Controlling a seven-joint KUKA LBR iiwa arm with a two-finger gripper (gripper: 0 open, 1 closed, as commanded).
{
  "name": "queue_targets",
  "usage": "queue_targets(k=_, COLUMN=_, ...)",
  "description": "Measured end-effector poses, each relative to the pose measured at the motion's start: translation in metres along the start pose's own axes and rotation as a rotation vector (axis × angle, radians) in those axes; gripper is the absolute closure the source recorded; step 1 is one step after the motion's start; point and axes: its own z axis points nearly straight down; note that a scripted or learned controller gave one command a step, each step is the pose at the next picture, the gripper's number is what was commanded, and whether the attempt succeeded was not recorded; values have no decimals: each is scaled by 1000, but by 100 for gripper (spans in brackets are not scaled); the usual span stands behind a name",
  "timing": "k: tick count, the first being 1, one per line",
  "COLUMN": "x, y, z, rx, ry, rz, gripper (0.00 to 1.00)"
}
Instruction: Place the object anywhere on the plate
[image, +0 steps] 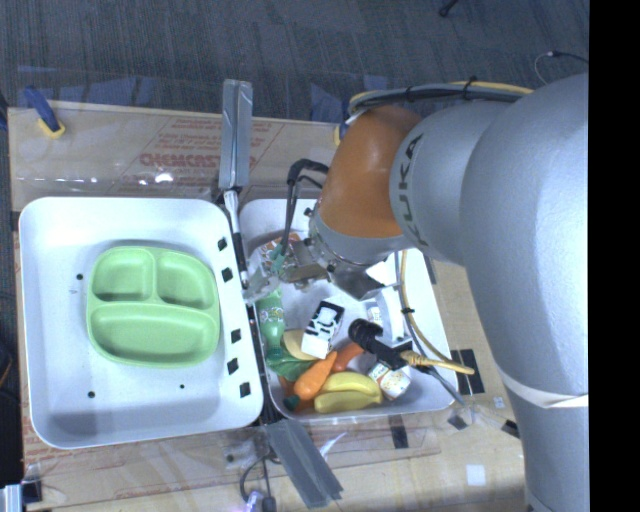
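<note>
Much of the right bin (262, 218) is being hidden by the arm (480, 150); whether the gripper's (287, 262) jaws are apart or together cannot be told. A carrot (315, 375) and a banana (348, 392) are being half screened there, well apart from the green divided plate (155, 305).

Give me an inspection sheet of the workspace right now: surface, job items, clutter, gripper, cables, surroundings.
Surface: bench bearing a left bin and a right bin, both white, side by side.
Job's things: green plate with three compartments lies in the left bin, with no object on it yet.
Clutter: all in the right bin: carrot, banana, white card with black print, green item.
Grippers: gripper is low in the right bin near its left wall, largely hidden under the wrist.
Cables: yellow cable runs over the top of the arm.
Surroundings: dark carpet beyond the bench; blue tape at the bench's far left corner.
</note>
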Motion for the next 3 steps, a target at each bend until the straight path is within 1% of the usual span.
queue_targets(k=1, x=0, y=-1, z=-7, rx=8, ry=1, rz=-3, gripper=100)
queue_targets(k=2, x=88, y=-54, z=-16, rx=0, ry=0, rz=-189, gripper=100)
queue_targets(k=3, x=87, y=-54, z=-16, rx=-1, ry=-1, rz=-188, gripper=0)
